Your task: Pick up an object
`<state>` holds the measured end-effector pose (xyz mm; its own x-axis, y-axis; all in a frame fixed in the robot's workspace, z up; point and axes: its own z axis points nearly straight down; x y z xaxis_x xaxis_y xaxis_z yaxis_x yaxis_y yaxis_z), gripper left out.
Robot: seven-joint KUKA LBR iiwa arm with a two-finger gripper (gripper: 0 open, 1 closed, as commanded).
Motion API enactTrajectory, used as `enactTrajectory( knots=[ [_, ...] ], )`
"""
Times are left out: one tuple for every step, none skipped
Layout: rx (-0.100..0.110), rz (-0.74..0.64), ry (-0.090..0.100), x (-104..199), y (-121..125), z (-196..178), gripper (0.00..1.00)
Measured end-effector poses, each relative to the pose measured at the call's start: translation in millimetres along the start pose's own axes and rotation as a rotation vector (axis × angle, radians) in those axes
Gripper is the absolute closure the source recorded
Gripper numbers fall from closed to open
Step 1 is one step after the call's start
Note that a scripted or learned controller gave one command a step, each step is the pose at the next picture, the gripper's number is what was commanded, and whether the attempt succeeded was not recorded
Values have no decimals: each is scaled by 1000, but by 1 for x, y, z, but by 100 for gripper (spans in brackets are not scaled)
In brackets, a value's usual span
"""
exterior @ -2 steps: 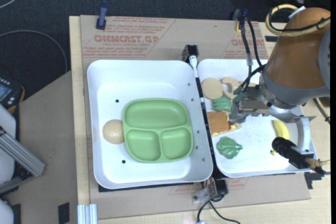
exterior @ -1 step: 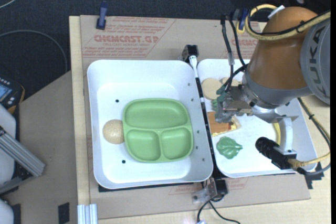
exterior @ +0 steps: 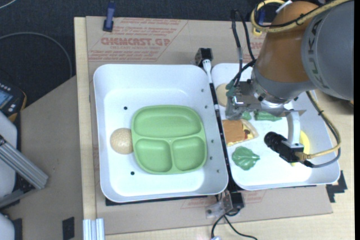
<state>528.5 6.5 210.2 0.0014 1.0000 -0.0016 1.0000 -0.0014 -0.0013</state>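
Observation:
My gripper (exterior: pixel 243 111) reaches down into the right bin (exterior: pixel 281 176), near its left wall, under the grey arm with the orange band. Just below it lies an orange-brown flat item (exterior: pixel 236 132) like a slice of toast. A green leafy piece (exterior: pixel 245 158) rests in front of that. Another green piece (exterior: pixel 269 117) and a yellow item (exterior: pixel 304 140) peek out from under the arm. Nothing shows between the fingers from this angle.
The left bin (exterior: pixel 112 87) holds a green three-compartment tray (exterior: pixel 169 139) and a beige ball (exterior: pixel 121 141) against the tray's left side. A black cable fitting (exterior: pixel 281 146) hangs from the arm over the right bin. Cardboard (exterior: pixel 135 39) lies under both bins.

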Motion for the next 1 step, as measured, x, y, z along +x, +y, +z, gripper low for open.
enactTrajectory(
  knots=[
    [-10,-6,4,28,-50,-116,100]
  ],
)
